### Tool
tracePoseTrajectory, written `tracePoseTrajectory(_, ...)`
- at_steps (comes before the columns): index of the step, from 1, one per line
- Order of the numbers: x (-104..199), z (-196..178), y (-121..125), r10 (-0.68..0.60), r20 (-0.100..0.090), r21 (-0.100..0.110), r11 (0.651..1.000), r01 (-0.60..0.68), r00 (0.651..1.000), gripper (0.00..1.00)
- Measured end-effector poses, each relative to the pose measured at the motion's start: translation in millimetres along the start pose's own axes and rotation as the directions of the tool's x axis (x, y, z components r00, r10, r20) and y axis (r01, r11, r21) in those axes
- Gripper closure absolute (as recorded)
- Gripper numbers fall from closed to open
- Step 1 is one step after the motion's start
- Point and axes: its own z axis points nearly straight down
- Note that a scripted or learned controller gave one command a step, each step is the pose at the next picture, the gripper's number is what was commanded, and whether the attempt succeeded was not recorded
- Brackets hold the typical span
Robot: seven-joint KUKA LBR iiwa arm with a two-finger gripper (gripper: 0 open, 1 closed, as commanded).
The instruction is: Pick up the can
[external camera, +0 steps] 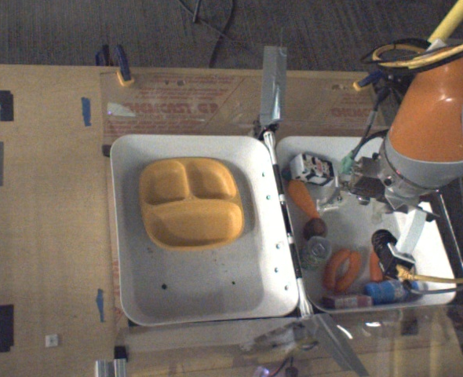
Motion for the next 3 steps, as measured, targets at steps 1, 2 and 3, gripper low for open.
tracePoseTrajectory(1, 66.5, 61.0, 69.8, 0.057, 0.001, -0.003, 0.998, -0.057, 0.998, 0.0)
tracePoseTrajectory(2, 117.0, 67.9, 111.8, -0.033, 0.002, -0.004, 0.999, 0.033, 0.999, 0.0)
tracePoseTrajectory(3, 118.5, 59.3, 112.4, -0.037, 0.004, -0.004, 0.999, 0.037, 0.999, 1.0)
